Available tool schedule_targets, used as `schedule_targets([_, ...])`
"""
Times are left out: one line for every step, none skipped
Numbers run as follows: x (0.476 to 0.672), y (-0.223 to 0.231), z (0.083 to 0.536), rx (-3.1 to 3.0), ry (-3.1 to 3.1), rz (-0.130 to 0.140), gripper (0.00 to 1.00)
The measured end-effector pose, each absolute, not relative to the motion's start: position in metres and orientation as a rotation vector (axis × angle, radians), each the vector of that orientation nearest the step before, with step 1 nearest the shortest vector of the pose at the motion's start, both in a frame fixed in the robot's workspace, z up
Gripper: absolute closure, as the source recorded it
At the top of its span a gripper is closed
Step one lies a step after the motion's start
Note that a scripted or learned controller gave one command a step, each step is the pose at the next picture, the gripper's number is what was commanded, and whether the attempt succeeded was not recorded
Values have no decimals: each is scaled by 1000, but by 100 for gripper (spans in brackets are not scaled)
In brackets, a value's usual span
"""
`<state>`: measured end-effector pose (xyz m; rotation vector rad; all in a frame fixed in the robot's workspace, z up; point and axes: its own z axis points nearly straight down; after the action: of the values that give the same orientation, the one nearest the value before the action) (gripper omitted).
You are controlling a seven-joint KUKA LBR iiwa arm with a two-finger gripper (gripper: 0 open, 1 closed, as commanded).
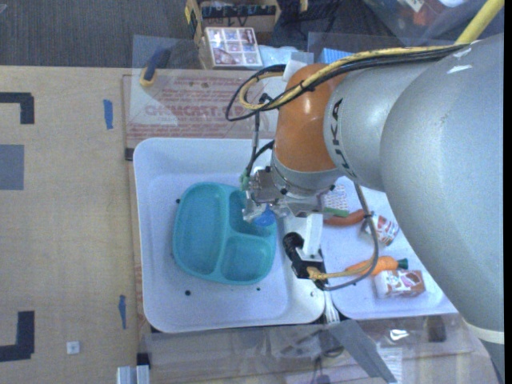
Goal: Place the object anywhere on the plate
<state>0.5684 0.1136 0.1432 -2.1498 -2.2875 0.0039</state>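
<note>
A teal divided plate [216, 234] lies in the left white bin [156, 214], taking up its middle. My gripper [256, 208] hangs from the orange-banded wrist [304, 134] over the plate's right rim, above the upper right compartment. A small blue object [263, 222] shows directly under the gripper at that rim. The wrist hides the contact between them, so I cannot make out whether the object is held or resting on the plate.
The right bin [352, 302] holds an orange carrot [346, 218], a second carrot [382, 263] and two small packets [385, 229] [401, 282]. The grey arm covers most of that bin. Cardboard boxes [232, 10] stand behind the bench.
</note>
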Motion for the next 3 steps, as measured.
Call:
schedule_targets([582, 152, 169, -1911, -2497, -3, 100])
schedule_targets([550, 148, 211, -1509, -2754, 1, 100])
schedule_targets([551, 148, 211, -1510, -2754, 1, 0])
